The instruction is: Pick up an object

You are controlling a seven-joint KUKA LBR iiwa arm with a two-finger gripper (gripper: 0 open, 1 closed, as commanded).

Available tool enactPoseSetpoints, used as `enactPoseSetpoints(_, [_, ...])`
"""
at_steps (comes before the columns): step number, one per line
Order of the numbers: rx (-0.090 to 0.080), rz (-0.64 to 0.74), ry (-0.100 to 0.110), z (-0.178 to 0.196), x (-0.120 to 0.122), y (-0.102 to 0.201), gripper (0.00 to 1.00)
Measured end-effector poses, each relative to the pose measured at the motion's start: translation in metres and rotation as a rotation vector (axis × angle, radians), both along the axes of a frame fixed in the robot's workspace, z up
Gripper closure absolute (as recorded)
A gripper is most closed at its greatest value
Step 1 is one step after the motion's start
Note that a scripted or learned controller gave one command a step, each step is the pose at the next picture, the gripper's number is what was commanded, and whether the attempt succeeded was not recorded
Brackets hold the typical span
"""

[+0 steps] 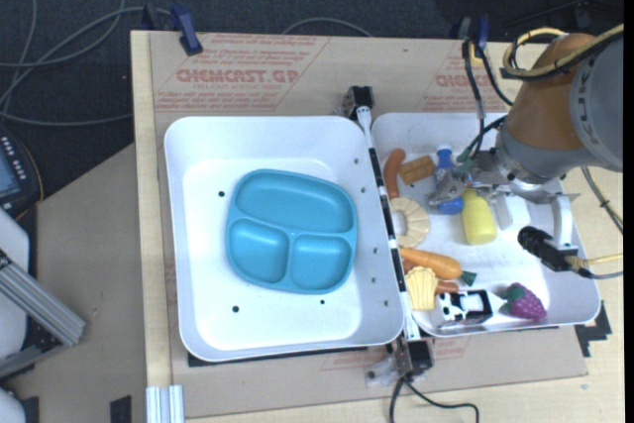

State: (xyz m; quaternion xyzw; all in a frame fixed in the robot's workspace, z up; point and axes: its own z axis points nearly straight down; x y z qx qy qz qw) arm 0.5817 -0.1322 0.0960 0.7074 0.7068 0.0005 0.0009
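The right bin holds several toys. A yellow bottle lies near its middle, with a small blue piece just left of it. My gripper is low over the bin's upper middle, right above the blue piece and the bottle's top end. An orange block and a reddish sausage lie to its left. Nearer the front are a tan ridged round piece, a carrot, a corn cob, a black-and-white toy and purple grapes.
The left bin bears a blue divided plate. A ridge with clamps separates the two bins. The grey arm with its orange band reaches in from the right above the right bin's far side.
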Motion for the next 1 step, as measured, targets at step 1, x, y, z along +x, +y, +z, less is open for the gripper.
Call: enactPoseSetpoints(1, [0.004, 0.011, -0.007, 0.0945, -0.0129, 0.0953, 1.0])
